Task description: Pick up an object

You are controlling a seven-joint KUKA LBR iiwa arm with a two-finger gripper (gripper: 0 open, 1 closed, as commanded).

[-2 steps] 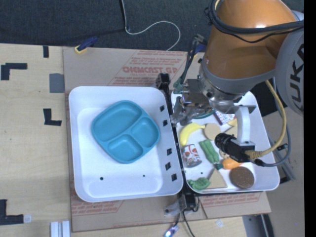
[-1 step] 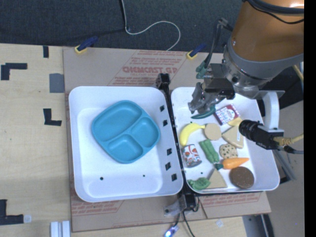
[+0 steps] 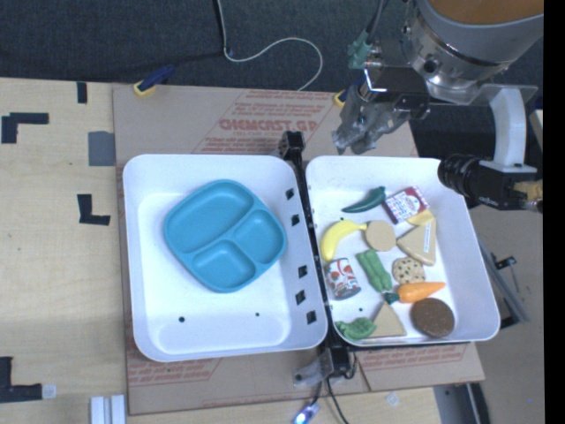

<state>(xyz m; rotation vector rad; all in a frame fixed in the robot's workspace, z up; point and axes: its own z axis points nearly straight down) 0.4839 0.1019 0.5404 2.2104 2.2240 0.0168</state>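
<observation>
Seen from above, the gripper point(image 3: 360, 133) hangs over the cardboard just beyond the far edge of the right bin point(image 3: 472, 237), near its far-left corner; whether it is spread or closed cannot be told. A banana point(image 3: 340, 235), carrot point(image 3: 418, 291), green pepper point(image 3: 365, 200) and brown disc point(image 3: 433, 317) lie in that bin. A blue divided tray point(image 3: 224, 234) sits mid left bin point(image 3: 146, 237).

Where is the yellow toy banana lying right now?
The yellow toy banana lies in the right-hand white bin, near its left wall, beside the round tan cookie and below the dark green pepper.
</observation>
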